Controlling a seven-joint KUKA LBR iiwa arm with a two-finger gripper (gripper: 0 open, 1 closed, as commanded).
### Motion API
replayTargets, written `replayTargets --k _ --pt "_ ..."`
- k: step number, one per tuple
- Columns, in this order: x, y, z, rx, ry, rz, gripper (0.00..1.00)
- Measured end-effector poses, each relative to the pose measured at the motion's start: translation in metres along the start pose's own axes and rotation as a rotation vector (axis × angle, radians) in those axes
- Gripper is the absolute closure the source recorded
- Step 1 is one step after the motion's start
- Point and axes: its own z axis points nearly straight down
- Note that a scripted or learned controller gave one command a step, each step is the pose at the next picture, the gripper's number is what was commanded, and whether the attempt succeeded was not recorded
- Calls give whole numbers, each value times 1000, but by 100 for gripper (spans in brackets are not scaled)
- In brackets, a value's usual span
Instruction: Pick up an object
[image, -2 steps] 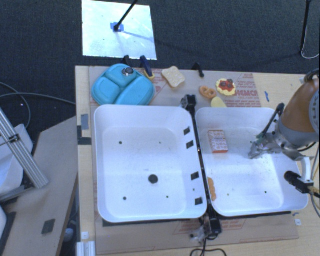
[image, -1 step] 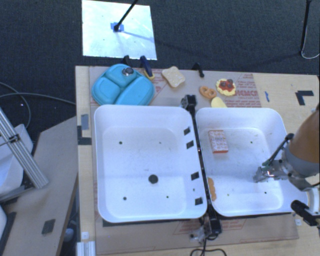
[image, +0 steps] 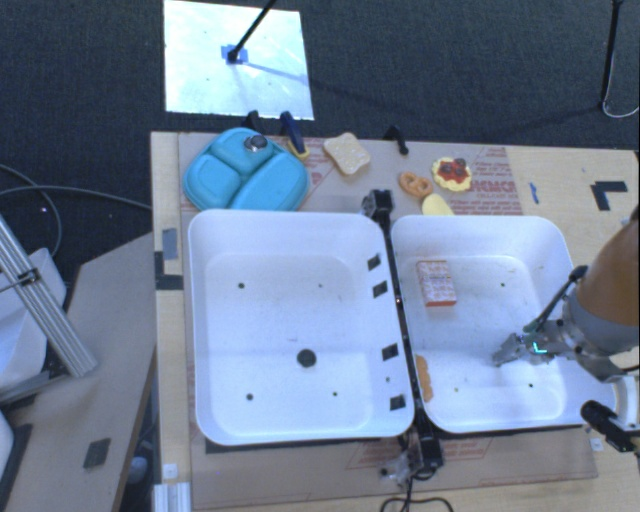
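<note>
Wooden bench (image: 560, 175), two white bins. Gripper (image: 520, 348) low in right bin (image: 500, 405); whether it is clenched or released, cannot tell. Orange-patterned box (image: 436, 282) lies apart, near the bin's upper left. Dark disc (image: 306, 357) in left bin (image: 220, 300).

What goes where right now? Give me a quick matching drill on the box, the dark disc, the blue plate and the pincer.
Things:
1. small box
2. dark disc
3. blue plate
4. pincer

Places:
A. left bin floor
B. bench behind the left bin
C. right bin, far half
D. over the right bin's right side

Pairs: 1-C, 2-A, 3-B, 4-D
</note>
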Motion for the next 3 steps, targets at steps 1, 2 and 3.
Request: replayTargets --k 1,2,3 --pt "-13 55 -6 3 0 -6 0" --pt "-13 54 -16 2 -1 -6 100" --pt "7 128 5 3 1 -9 100"
